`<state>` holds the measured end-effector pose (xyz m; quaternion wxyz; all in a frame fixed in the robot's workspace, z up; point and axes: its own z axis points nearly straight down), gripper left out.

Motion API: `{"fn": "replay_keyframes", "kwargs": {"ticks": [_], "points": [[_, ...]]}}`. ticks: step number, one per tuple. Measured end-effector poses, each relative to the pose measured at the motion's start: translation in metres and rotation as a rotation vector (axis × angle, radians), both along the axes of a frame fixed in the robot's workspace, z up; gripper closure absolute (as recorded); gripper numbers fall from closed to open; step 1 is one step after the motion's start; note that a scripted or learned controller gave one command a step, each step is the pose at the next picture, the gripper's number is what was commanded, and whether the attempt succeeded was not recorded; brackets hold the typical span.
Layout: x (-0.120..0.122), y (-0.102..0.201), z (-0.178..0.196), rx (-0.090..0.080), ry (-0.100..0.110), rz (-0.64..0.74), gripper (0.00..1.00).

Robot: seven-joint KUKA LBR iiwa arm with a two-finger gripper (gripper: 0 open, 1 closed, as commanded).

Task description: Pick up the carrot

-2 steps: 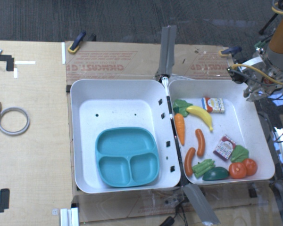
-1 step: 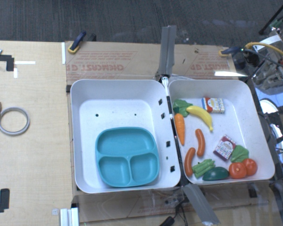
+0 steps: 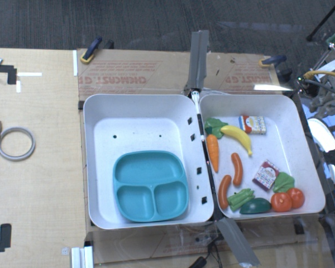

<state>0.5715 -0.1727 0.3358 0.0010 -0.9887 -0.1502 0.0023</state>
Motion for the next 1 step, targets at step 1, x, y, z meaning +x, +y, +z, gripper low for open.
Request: {"fn": "replay_keyframes", "kwargs": {"ticks": [1], "points": [[-0.0450, -0.0182, -0.0021, 0.000, 0.000, 0.114, 1.00]]}}
